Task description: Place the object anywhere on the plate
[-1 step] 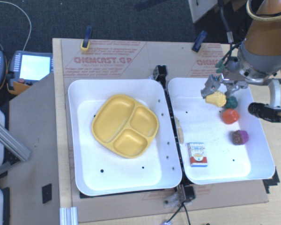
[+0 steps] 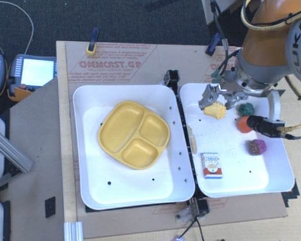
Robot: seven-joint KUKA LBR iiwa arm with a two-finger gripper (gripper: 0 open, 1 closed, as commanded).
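A yellow divided plate [image 2: 134, 134] lies in the left bin [image 2: 90, 185]. In the right bin [image 2: 271, 179], a pale yellow lumpy object [image 2: 215, 111] rests near the far-left corner. My gripper [image 2: 218, 100] hangs right over it, open, with one grey finger [image 2: 206, 98] at the object's left and the other finger toward its right. The yellow object lies just below and between the fingertips; no grip on it is visible. The arm's orange band and grey wrist cover the bin's far right corner.
Also in the right bin are a green piece [image 2: 247, 108], a red-orange ball [image 2: 244, 125], a purple lump [image 2: 257, 146] and a small red-and-white carton [image 2: 211, 165]. A black cable fitting [image 2: 265, 126] hangs beside the red ball. A black divider clamp [image 2: 171, 77] sits between the bins.
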